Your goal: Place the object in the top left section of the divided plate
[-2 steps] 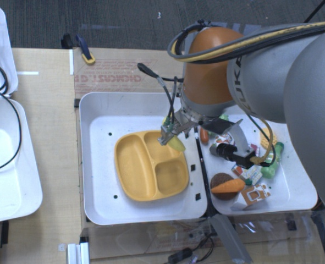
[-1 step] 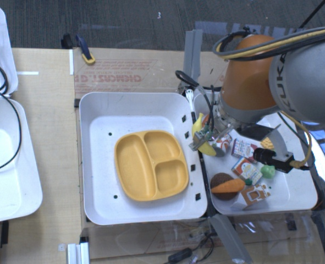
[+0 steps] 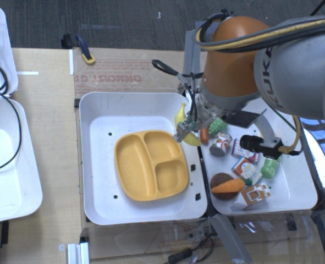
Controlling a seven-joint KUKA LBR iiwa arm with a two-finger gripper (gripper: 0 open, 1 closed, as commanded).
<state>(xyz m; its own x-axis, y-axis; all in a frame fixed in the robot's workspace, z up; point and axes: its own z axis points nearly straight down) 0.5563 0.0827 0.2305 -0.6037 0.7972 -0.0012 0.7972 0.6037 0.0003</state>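
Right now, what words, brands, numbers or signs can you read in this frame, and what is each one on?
"KU", the start of a brand name cut off by the frame edge: on the grey arm.
Red mirrored lettering, seemingly "CHEMICAL": on the cardboard sheet behind the left bin; the rest is unreadable.
Printed packaging on the small cartons in the right bin: too small to read.

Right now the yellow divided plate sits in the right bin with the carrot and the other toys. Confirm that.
Not quite. The camera view shows the yellow divided plate in the left bin, by itself. The carrot and the other toys lie in the right bin, as you said.
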